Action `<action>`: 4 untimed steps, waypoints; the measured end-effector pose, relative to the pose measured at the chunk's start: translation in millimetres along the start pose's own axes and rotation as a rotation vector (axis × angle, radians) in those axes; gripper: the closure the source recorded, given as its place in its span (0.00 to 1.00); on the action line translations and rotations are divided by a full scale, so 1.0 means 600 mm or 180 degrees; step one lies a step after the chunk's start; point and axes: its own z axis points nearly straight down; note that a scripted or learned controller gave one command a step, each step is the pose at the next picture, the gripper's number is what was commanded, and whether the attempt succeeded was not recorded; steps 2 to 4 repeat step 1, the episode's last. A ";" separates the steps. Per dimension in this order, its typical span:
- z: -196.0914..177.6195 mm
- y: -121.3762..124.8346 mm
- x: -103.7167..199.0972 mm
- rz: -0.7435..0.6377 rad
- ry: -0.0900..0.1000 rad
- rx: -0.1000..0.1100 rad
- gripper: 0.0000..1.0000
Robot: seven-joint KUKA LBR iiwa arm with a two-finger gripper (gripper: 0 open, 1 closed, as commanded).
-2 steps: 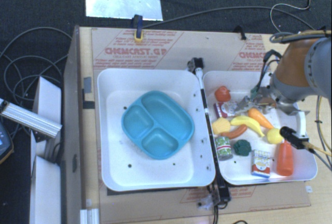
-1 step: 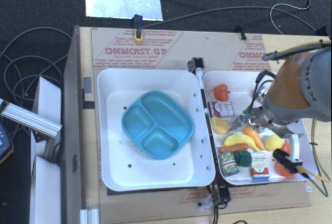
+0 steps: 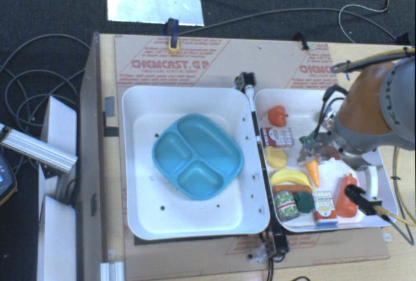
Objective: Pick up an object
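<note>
Dark carpet surrounds a bench (image 3: 195, 55) bearing two white bins. At left, one bin (image 3: 140, 143) holds a blue divided plate (image 3: 197, 155). At right, toy food crowds the other bin (image 3: 296, 99). An orange carrot (image 3: 313, 172) lies just below the pincer (image 3: 311, 145), long axis near vertical, tip pointing down-frame; whether the pincer is spread is unclear.

Grey arm (image 3: 396, 94), orange band (broad), dark cables at wrist.
</note>
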 end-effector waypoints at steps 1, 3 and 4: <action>-0.152 0.021 0.121 -0.0007 0.0003 0.0001 1.00; -0.152 0.021 0.121 -0.0007 0.0003 0.0001 1.00; -0.152 0.021 0.121 -0.0007 0.0003 0.0001 1.00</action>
